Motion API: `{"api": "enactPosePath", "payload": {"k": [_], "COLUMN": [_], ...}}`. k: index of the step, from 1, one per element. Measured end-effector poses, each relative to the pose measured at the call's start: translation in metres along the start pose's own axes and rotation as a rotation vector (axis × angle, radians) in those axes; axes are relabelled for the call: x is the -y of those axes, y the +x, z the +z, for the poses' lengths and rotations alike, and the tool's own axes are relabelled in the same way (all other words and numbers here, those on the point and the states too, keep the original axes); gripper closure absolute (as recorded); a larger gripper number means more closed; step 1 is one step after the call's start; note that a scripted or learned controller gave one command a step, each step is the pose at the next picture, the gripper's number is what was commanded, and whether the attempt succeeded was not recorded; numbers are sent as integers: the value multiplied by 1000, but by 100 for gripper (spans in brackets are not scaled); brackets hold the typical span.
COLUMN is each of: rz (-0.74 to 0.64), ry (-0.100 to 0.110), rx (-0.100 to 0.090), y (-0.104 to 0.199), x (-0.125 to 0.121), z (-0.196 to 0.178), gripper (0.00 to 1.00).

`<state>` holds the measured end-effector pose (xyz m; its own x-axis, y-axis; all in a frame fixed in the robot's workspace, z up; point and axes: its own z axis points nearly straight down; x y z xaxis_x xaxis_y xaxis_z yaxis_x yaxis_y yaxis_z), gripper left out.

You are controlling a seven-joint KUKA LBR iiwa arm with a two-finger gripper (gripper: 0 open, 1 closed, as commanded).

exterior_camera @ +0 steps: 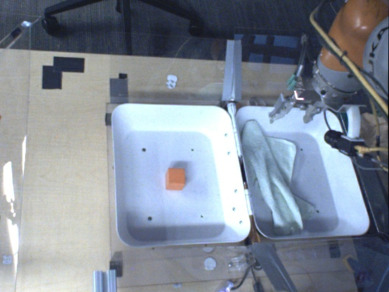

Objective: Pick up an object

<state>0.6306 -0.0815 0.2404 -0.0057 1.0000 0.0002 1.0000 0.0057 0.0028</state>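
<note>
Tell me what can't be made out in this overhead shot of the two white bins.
- Grey two-finger gripper, camera view: too small and blurred to tell open from shut.
- Right white bin floor under the crumpled pale green-grey towel: hidden by the cloth.
- Small orange cube in the left white bin: its underside is hidden.
- Grey and orange arm: cut off by the right edge.

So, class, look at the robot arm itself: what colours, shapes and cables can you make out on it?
The arm is grey with a rounded orange band above the wrist. Thin yellowish and dark cables arc over it. Its claw is pale metal with slender fingers, and black wiring hangs beside it.
</note>
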Motion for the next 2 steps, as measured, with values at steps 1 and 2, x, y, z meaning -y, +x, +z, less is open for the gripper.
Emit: {"api": "enactPosePath", "payload": {"k": [1, 2], "rz": [-140, -217], "ry": [-3, 1], "rx": [1, -1], "y": [-24, 1], "x": [34, 67], "z": [-44, 53], "gripper": [0, 0]}}
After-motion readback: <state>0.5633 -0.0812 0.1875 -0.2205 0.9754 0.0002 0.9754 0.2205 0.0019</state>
